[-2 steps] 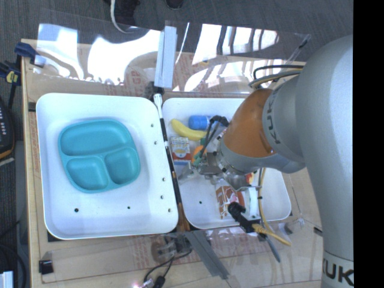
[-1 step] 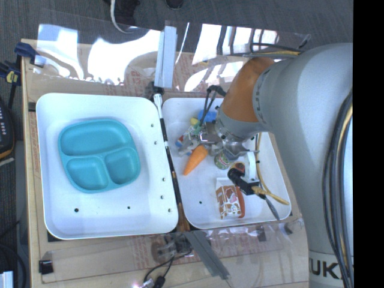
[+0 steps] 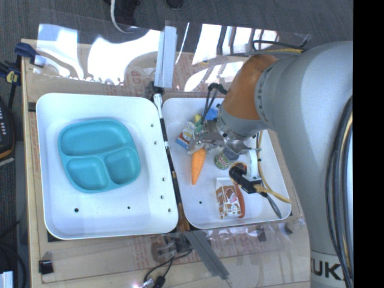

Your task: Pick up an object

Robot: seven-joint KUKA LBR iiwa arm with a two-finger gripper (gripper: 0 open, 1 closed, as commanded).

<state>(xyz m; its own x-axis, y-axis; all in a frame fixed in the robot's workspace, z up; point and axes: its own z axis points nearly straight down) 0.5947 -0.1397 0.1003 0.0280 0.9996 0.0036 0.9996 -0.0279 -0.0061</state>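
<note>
The right bin (image 3: 192,218) holds an orange carrot (image 3: 197,165), a small colourful packet (image 3: 188,134), a green-and-white can (image 3: 225,159) and a brown snack wrapper (image 3: 230,201). My gripper (image 3: 211,138) hangs low over the bin's upper middle, just above the carrot's top and next to the packet. The wrist with its orange band (image 3: 246,95) hides most of it. The can lies partly under the gripper's body.
The left bin (image 3: 54,218) carries a blue three-compartment tray (image 3: 99,153). A black-and-yellow cable (image 3: 258,188) trails across the right bin's right side. The arm's grey body (image 3: 318,131) covers the bench's right side. A divider ridge (image 3: 168,167) separates the bins.
</note>
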